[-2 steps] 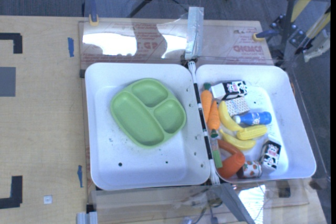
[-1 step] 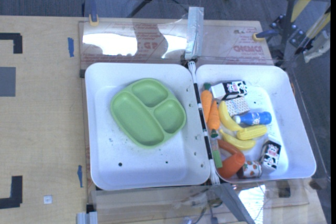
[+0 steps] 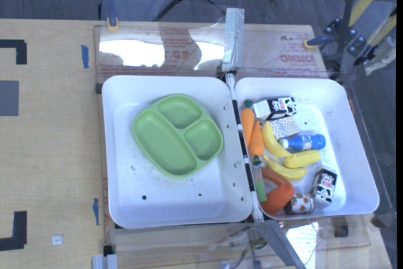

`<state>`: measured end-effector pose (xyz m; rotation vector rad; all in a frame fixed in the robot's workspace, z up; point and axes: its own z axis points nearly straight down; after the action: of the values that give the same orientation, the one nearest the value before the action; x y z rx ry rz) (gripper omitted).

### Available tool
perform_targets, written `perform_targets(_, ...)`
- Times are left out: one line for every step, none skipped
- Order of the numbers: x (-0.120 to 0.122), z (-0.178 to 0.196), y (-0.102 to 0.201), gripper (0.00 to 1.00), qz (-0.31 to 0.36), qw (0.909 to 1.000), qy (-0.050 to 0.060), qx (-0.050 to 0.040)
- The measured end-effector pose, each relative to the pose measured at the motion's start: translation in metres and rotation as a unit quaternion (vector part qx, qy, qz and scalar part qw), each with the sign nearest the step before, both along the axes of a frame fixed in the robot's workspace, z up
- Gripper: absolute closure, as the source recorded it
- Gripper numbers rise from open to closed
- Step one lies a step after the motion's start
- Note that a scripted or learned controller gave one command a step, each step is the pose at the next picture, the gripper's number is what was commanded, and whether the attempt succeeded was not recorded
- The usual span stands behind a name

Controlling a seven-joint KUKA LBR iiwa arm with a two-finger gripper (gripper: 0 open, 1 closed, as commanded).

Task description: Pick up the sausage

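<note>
Camera view, sausage (image 3: 275,175) in right bin (image 3: 352,135) beside banana (image 3: 283,154), hand's state cannot be told

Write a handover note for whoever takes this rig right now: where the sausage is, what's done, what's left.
Sausage: what looks like the reddish toy sausage lies in the right white bin, towards its front left. It is packed between the yellow toy banana and a fat orange-red toy vegetable.
Other bin: the left white bin holds a green divided plate.
Done: nothing; the sausage is not yet lifted.
Left: the whole pick. The close neighbours will probably make the grasp tight.
</note>
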<state>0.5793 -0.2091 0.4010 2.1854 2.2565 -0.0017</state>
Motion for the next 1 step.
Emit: perform_targets(0.0193, -0.0524, -0.0138, 0.00, 0.106, 0.9944, 0.000, 0.0007)
